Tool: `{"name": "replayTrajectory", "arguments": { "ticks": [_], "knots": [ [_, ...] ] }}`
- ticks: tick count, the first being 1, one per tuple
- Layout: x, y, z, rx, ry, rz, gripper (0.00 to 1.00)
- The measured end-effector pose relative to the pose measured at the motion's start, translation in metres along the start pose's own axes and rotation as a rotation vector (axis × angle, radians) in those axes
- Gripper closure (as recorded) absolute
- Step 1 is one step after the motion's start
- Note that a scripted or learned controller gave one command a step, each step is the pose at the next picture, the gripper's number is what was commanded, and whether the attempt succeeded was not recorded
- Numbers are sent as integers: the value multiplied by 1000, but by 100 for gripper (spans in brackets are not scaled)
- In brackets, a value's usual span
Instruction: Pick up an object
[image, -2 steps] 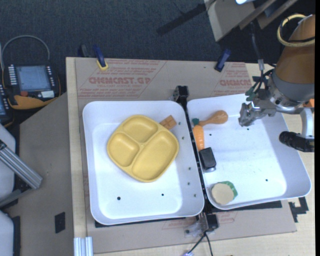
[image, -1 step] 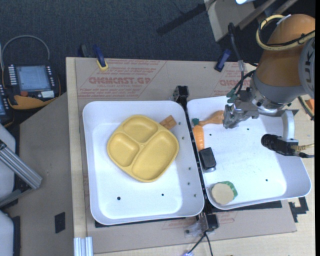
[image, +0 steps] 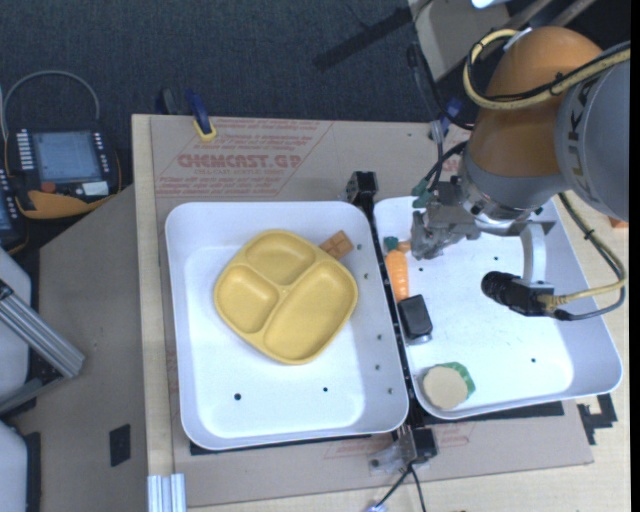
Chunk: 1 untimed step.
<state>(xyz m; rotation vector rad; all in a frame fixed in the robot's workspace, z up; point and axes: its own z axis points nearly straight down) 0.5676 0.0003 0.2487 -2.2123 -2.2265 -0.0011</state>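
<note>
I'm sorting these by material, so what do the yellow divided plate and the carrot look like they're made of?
The yellow divided plate looks like molded plastic: uniform color, soft rounded compartment ridges, a dull sheen. The carrot is probably a plastic toy, with smooth, even orange and a small green tip, though it is too small to be sure.

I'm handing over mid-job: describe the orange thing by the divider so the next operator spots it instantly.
Start at the right white bin and look along its left wall, next to the divider between the bins. The carrot lies there lengthwise, just below and left of the claw. It is the only orange piece, slim and tapered, unlike the black block below it and the round beige disc further down.
</note>
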Motion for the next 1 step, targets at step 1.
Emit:
{"name": "replayTrajectory", "arguments": {
  "ticks": [1],
  "knots": [
    [57,-7,2,1,0,0,100]
  ]
}}
